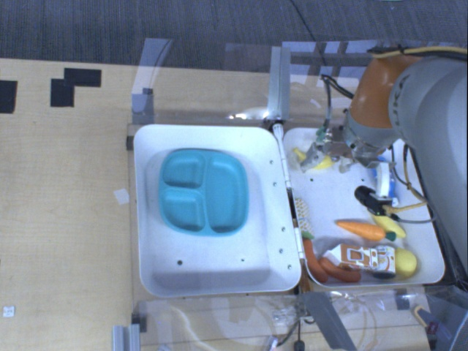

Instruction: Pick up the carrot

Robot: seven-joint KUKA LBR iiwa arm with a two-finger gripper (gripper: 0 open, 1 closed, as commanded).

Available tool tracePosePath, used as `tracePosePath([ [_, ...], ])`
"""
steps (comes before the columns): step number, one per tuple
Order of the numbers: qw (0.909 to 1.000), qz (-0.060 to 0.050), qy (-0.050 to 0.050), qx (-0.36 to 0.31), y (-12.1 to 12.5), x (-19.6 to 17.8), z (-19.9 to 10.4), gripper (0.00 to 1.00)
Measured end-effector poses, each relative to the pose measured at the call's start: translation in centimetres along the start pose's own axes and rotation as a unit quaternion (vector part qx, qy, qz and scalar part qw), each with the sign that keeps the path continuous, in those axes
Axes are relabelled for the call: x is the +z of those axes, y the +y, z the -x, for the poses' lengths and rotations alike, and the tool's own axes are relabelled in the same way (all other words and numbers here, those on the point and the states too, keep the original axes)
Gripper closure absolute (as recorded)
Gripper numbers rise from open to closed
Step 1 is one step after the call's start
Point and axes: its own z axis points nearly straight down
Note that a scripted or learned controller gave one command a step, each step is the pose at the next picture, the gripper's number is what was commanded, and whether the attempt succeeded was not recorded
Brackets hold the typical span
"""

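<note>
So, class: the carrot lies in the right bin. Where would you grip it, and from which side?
Grip the carrot from above, across its thicker middle, fingers closing across its narrow width. It lies flat, long axis running left-right, tapering leftward. The banana touches its right end, so stay left of that.

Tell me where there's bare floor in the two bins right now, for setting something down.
Left bin: a bare strip runs along the near edge below the blue plate. Right bin: open floor in the middle, between the gripper at the far end and the carrot. The right bin's near end is crowded: carrot, sausage, carton, yellow fruit.
</note>
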Motion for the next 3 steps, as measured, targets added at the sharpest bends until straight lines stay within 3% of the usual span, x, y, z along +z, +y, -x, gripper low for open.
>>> tracePosePath([
  [1,0.9989,-0.005,0.000,0.047,-7.1,-3.5,2.5,0.00],
  [2,0.9997,0.000,-0.001,-0.023,-15.1,0.9,5.8,0.00],
  [3,0.9789,0.003,-0.003,-0.204,-14.9,0.8,5.1,0.00],
])
